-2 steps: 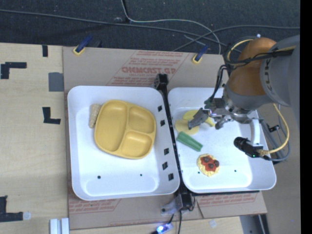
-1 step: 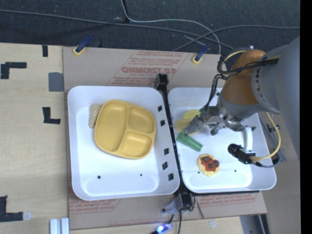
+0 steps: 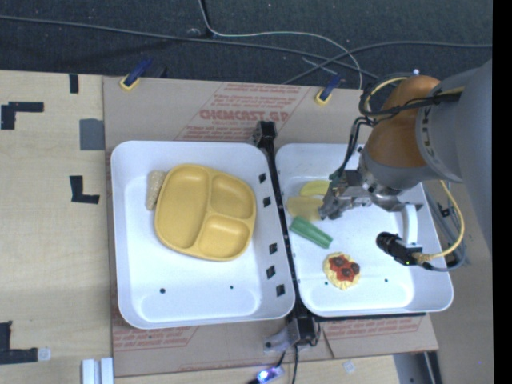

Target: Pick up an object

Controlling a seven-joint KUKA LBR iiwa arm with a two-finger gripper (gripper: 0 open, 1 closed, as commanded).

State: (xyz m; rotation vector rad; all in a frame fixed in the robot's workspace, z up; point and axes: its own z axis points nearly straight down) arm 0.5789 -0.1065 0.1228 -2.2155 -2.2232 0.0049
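Note:
My gripper [image 3: 334,202] is low in the right bin [image 3: 400,294], its dark fingers over the right end of a pale yellow piece [image 3: 308,198]. Just below and left of it lies a green stick-shaped piece [image 3: 310,233]. A small round toy pizza [image 3: 342,270] with red topping rests nearer the bin's front. In the left bin [image 3: 160,294] sits a yellow divided plate [image 3: 205,212] with a tan slice [image 3: 154,190] tucked under its left rim.
A black divider [image 3: 276,214] with clips runs between the two bins. Cables loop from the wrist over the right bin's right side [image 3: 436,250]. Blue-and-yellow clamps [image 3: 136,74] hold the cardboard at the back.

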